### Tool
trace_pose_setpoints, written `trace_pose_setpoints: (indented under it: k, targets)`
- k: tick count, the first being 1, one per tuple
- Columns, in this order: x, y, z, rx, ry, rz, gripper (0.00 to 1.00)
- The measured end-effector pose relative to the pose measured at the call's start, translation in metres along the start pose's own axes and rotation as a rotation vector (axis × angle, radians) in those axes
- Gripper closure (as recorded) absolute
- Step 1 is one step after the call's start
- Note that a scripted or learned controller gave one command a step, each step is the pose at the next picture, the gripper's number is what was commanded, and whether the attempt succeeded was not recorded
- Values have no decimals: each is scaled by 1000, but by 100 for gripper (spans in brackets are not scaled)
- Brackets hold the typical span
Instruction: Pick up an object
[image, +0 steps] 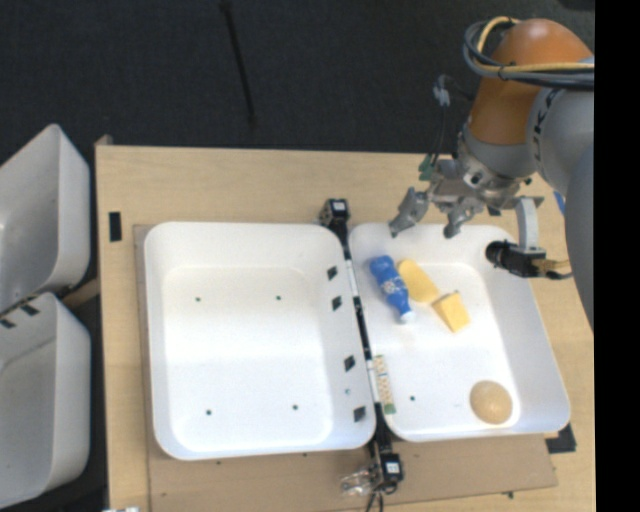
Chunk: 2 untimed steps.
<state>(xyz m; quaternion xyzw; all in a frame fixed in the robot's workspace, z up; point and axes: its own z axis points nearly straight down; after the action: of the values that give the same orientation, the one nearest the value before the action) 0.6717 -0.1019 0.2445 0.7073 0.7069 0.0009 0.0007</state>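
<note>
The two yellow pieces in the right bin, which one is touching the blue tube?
The upper-left yellow piece: it lies against the blue tube. The other yellow piece sits apart, lower right.

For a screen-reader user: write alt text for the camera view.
A grey and orange robot arm's open tool hovers over the far edge of the right bin, holding nothing. That bin holds a blue bottle, two yellow blocks and a tan ball; the left bin sits beside it.
</note>
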Motion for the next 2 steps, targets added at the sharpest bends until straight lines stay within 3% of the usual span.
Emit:
trace_pose_setpoints:
  k: [1,2]
  targets:
    - [5,-4,92,8,-1,-2,0]
    - [1,18,140,7,-10,-6,0]
